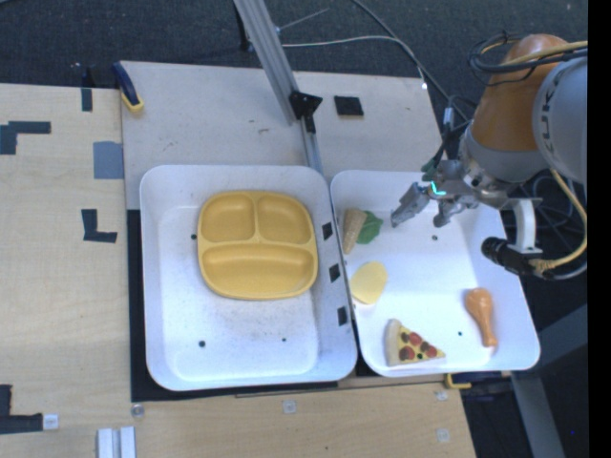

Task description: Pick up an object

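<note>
My gripper (426,212) hangs over the upper part of the right bin (506,351), its two fingers spread apart and open with nothing between them. To its left lies a cone-shaped toy with a green end (359,227), close to the bin's left wall. Below that rests a pale yellow round piece (369,281). A pizza slice toy (410,343) lies near the bin's front edge, and an orange drumstick (482,314) lies at the right side.
The left bin (172,342) holds a yellow divided plate (257,243). A metal pole (272,51) slants down to the gap between the bins. Cables loop around the arm at the right.
</note>
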